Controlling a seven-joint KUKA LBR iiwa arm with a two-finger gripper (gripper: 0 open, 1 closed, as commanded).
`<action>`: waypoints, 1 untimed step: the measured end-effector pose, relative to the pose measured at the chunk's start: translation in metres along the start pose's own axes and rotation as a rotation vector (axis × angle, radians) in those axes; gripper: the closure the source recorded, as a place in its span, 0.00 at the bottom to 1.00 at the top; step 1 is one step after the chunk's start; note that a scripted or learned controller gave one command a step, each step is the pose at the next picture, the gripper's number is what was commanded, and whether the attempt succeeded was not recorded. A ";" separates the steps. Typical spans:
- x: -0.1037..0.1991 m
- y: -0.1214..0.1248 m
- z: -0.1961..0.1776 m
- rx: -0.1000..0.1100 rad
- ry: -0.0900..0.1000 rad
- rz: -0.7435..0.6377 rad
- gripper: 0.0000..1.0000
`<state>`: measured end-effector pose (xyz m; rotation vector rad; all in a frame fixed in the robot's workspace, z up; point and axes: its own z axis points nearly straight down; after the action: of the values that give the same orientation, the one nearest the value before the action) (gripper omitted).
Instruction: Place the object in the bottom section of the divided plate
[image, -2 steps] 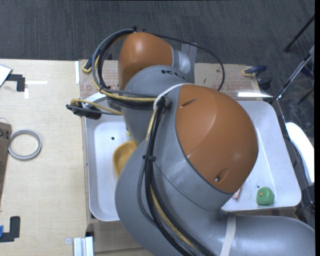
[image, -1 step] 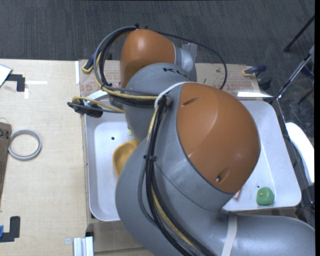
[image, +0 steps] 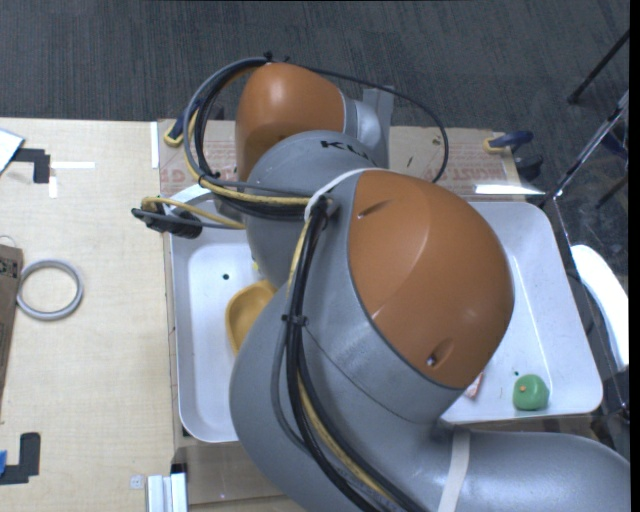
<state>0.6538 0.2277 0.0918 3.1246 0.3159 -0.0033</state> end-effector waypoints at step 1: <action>-0.011 -0.002 -0.001 -0.003 0.004 -0.252 1.00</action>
<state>0.6430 0.2277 0.0933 3.0580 0.7061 0.0026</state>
